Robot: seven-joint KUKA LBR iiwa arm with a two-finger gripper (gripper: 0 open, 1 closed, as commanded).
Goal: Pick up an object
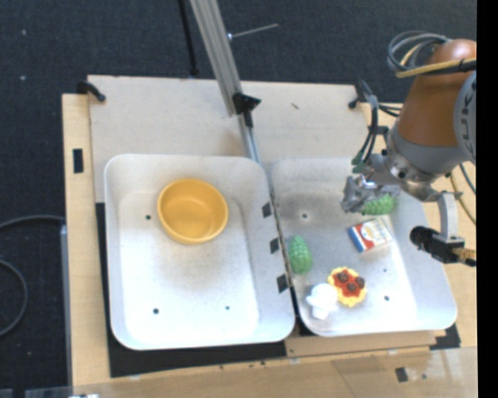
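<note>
a single fixed camera looks down at a slant on a bench (191, 123) carrying two white bins.

set high and back, it takes in the left bin (133, 305), the right bin (423, 305), the bench's edges and the dark floor (66, 23) beyond; the arm (436, 114) enters from the frame's right.

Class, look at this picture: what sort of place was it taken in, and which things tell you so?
Probably a robotics lab test bench. A robot arm reaches over two white bins holding small toy items and a yellow bowl, with cables on dark carpet.
</note>
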